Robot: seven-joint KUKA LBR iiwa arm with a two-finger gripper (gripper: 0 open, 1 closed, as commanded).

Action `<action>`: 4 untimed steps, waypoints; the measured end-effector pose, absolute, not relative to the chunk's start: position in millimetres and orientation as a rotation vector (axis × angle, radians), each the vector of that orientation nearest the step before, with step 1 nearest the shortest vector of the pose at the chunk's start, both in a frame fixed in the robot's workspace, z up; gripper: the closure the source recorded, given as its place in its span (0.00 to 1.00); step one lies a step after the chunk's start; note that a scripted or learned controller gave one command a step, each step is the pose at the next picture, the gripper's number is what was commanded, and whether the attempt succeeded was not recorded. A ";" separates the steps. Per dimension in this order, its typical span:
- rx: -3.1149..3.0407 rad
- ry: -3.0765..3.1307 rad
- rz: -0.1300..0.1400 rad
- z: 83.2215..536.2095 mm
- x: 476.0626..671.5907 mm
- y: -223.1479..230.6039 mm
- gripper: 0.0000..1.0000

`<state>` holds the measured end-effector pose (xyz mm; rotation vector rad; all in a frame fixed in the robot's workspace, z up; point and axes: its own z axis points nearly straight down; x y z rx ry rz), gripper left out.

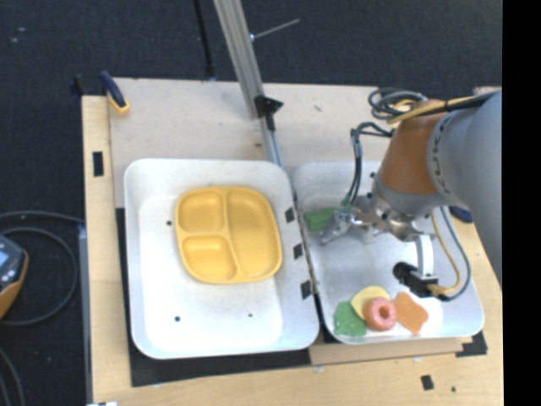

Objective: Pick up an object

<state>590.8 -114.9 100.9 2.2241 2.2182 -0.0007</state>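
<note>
One yellow divided tray (228,233) sits in the left bin (152,311); nothing is lifted yet. Centre-right, the gripper (331,227) hangs low beside one green piece (319,219), grip unclear. Lower right of the right bin (461,320): four toys (380,311) clustered, untouched

Grey arm (473,142), orange wrist band (410,155), looping black cables (393,101)
</note>
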 end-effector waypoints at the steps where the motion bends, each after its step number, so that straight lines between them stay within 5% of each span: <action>1: 2.226 2.212 0.005 112.9 592.1 -115.8 1.00; 3: 2.214 2.221 0.006 222.6 587.3 -109.9 1.00; 4: 2.216 2.223 0.003 239.7 588.3 -111.2 1.00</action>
